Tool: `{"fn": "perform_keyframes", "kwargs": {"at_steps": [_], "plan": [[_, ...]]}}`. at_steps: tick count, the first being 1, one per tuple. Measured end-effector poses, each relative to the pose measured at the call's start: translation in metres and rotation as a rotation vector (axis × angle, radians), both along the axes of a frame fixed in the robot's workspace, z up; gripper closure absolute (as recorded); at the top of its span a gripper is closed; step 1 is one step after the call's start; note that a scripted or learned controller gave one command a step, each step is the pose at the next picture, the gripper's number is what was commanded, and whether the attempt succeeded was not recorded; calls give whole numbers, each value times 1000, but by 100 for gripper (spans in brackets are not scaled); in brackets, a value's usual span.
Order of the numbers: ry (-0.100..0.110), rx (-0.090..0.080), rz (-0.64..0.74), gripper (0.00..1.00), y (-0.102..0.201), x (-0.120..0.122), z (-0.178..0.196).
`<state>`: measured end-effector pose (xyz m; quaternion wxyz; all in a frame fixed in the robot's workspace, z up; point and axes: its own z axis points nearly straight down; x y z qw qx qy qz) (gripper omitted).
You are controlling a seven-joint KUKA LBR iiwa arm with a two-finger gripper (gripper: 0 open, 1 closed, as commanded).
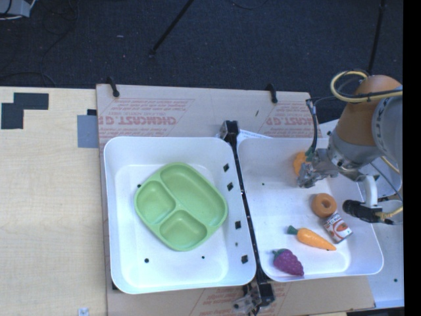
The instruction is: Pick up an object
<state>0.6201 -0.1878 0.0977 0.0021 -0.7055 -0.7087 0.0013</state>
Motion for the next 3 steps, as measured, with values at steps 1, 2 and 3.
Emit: {"fn": "perform_keyframes", "kwargs": {"at_steps": [1,2,3], "plan": [[-8,-2,-3,100,7,1,61],[-7,-2,-2,100,5,1,104],[-6,-2,-2,100,8,-5,149]]}}
